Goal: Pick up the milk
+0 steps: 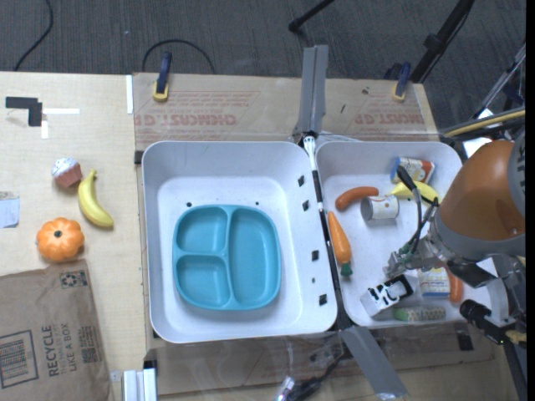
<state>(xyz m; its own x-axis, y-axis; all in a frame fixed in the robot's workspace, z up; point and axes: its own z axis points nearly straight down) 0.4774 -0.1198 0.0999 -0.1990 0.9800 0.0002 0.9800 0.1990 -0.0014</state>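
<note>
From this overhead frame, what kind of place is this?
Likely a robot manipulation lab, not a kitchen: two shallow white plastic bins clamped on a cardboard-covered bench, toy food like the orange plastic carrot, and black camera or light stands over dark carpet.

I'm working in a robotics lab, not a kitchen: my two shallow white plastic bins sit side by side on a plywood bench held down by blue-handled clamps, with black tripod legs and loose black cables over grey carpet behind. Toy food is laid out as props, a yellow plastic banana and a small orange pumpkin, beside a flattened brown cardboard box printed RECYCLE.
</note>
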